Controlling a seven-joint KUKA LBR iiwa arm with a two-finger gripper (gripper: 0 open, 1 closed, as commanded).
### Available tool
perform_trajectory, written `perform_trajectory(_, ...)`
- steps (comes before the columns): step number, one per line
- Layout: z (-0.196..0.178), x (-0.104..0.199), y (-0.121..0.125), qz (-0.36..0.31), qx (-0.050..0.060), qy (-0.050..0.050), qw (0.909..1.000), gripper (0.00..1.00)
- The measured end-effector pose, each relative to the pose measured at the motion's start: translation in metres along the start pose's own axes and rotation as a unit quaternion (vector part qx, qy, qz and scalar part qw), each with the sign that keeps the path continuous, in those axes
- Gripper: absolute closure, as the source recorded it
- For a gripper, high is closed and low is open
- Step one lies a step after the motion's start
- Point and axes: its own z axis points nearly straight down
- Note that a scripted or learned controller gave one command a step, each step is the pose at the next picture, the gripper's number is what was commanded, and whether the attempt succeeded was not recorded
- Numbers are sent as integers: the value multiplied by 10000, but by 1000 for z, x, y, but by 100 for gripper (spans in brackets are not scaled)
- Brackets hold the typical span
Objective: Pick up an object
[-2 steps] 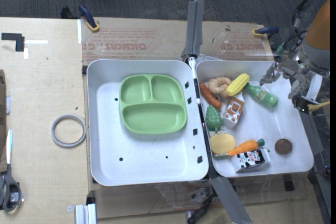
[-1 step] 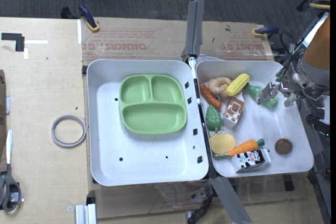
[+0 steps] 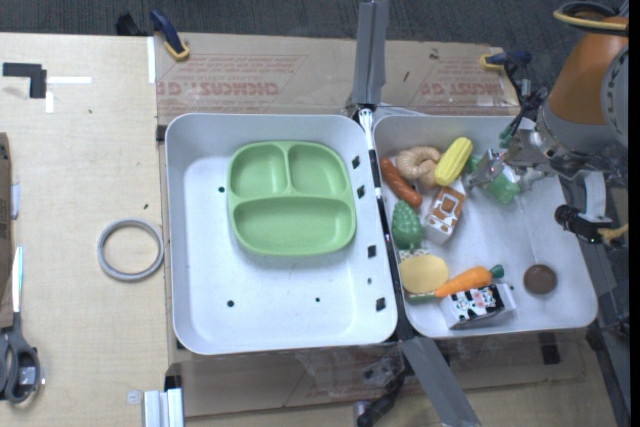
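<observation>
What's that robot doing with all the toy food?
A grey and orange robot arm reaches in from the right, over the right bin. That bin is full of toy food: a corn cob, two carrots, a green vegetable and some small cartons. Its pincer is down near the corn at the back of the bin. It hasn't clearly got anything yet. The left bin holds a green divided plate.
</observation>
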Motion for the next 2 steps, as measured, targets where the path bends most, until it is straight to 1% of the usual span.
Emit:
perform_trajectory(1, -10, -3, 0, 0, -1, -28, 10000, 100)
perform_trajectory(2, -98, 56, 32, 242, -23, -33, 9997, 100)
